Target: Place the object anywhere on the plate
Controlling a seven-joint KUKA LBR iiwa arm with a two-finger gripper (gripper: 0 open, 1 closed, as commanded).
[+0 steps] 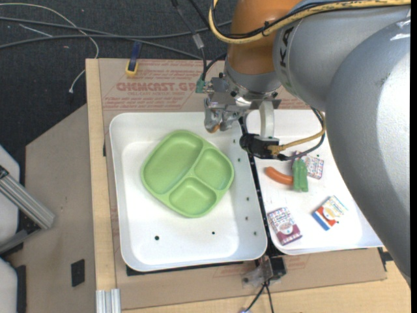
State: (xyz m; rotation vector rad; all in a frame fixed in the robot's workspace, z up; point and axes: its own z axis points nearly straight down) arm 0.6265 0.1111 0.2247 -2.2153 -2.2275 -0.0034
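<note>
The end effector (218,119) is seen above the left white bin's (124,175) far rim, its state indiscernible. The green three-compartment plastic plate (187,173) lies just below it, within that bin.

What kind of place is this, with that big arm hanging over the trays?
Most likely a robotics lab or test bench. A big grey robot arm reaches over two white bins set on cardboard, loose cables trail across the dark floor, and the props are toys: a green plate and small play-food pieces.
</note>
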